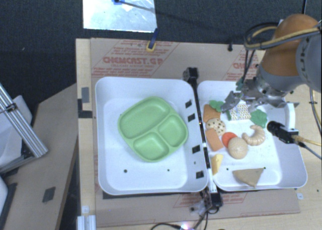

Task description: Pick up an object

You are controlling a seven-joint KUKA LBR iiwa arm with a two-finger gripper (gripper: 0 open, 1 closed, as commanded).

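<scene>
- Two white bins sit side by side on the surface (126, 53); the left bin (108, 138) holds a green divided plate (152, 128).
- I see the right bin (292, 166) crowded with toy food: a cookie (215, 125), an orange sausage (214, 139), a red piece (229, 137), a beige egg (237, 148), a croissant (254, 135), a cheese wedge (217, 163), a tan triangle (248, 175) and green leaves (259, 118).
- My end effector (240, 102) hovers low over the far part of the right bin, just above a patterned square (240, 111); I cannot tell how far apart it stands or whether it has hold of anything.
- I judge these pieces light, hard plastic, somewhat slippery.
- I would take the patterned square across its opposite edges; the leaves just beside it may get in the way.
</scene>
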